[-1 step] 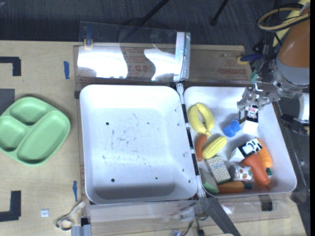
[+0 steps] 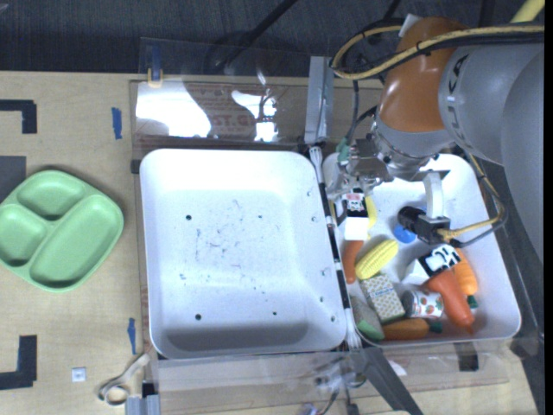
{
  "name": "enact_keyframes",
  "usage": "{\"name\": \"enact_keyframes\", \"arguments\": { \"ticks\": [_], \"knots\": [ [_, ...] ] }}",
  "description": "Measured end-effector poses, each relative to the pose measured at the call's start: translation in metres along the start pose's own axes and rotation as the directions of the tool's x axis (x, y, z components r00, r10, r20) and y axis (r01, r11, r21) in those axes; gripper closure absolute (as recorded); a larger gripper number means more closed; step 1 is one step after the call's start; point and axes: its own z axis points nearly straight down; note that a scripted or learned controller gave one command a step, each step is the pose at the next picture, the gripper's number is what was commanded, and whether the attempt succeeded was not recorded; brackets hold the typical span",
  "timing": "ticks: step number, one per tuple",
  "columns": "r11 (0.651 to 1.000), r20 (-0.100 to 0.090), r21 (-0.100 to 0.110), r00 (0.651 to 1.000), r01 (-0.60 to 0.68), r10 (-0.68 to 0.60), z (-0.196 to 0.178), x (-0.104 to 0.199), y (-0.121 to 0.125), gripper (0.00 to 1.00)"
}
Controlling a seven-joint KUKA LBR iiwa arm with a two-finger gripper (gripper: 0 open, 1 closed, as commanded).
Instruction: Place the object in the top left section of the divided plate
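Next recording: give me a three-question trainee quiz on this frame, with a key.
1. True or false: the green divided plate sits inside the left bin.
2. Which bin is the tool over? A) left B) right
3. What yellow item lies among the toys in the right bin?

Key: 1. False, it rests on the bench left of both bins. 2. B. 3. A corn cob.
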Motion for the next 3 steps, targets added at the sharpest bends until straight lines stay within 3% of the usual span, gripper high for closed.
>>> {"name": "enact_keyframes", "arguments": {
  "ticks": [1,2,3],
  "knots": [
    [0.955,-0.001,0.002,0.955,0.295,-0.295,0.0,0.059,-0.033,1.0],
    [0.98,0.0,0.0,0.98,0.198,-0.198,-0.089,0.081,-0.04,1.0],
    [0.963,0.0,0.001,0.963,0.269,-0.269,-0.047,0.152,-0.063,1.0]
  ]
}}
